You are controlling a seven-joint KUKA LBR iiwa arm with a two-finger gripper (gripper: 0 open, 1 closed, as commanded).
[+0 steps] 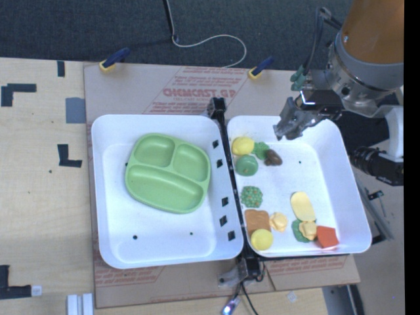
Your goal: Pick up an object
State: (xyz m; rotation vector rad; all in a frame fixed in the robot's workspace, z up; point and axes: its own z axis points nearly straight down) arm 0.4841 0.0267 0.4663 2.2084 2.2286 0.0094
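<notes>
You see gripper hovering over right bin's far edge, finger state unclear (cannot tell). Toy food sits below: yellow lemon, green ball, brown piece. Green divided plate in left bin

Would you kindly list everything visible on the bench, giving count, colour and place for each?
Bins: two, white, side by side on cardboard.
Divided plate: one, light green, left bin.
Toy food pieces: about a dozen, yellow, green, brown, orange, red, right bin, mostly along its left wall and near edge.
Clamps: two, blue and yellow, cardboard's far edge.
Cable: one, white, on dark floor beyond the bench.
Arm: one, grey and orange, from the right.
Pincer: one, dark, over right bin's far edge.
</notes>
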